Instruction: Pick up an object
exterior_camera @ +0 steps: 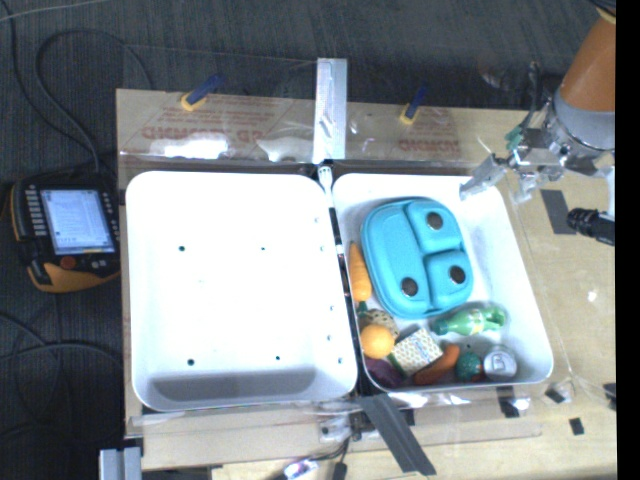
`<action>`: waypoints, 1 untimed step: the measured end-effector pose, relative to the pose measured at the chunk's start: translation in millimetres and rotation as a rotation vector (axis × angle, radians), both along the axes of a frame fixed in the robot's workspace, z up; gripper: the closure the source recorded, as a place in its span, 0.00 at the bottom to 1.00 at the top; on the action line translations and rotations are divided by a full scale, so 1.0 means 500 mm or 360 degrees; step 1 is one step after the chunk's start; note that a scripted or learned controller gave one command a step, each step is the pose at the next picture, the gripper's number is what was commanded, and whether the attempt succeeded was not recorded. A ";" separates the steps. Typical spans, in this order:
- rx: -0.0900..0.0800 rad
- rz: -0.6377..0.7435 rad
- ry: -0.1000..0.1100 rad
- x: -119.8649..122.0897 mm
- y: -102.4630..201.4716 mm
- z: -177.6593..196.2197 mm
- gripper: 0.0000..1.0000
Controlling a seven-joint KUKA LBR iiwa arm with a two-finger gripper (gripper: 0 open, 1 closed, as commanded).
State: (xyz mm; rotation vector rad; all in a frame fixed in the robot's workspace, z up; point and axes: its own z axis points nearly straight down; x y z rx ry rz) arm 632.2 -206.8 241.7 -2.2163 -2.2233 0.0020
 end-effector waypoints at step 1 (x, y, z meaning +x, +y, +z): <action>-0.0010 -0.0026 -0.0026 0.015 0.014 -0.235 0.00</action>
